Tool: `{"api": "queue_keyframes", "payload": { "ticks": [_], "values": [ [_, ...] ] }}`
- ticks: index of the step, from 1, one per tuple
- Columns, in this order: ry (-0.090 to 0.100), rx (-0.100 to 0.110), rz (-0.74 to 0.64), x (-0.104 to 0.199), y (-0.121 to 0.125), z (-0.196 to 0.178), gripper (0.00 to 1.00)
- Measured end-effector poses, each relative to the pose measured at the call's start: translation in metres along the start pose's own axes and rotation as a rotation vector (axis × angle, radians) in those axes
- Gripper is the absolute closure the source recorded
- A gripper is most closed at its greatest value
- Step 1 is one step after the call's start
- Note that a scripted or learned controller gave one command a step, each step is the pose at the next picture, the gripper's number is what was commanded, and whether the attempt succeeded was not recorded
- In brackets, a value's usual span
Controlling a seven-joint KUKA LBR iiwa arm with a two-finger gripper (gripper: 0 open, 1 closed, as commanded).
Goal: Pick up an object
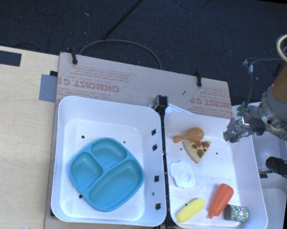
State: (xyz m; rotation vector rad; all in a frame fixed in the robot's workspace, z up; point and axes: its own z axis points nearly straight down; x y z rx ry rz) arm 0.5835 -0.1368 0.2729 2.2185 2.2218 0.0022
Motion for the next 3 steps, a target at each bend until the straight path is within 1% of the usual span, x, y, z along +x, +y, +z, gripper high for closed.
{"api": "queue_keyframes", "payload": {
  "ticks": [1,2,3],
  "values": [
    [0.001,0.007,-0.001,0.046,0.014,0.019,1.00],
    [0.001,0.006,0.000,0.089,0.020,0.020,1.00],
    [0.002,0.008,-0.002,0.137,0.022,0.034,1.00]
  ]
}}
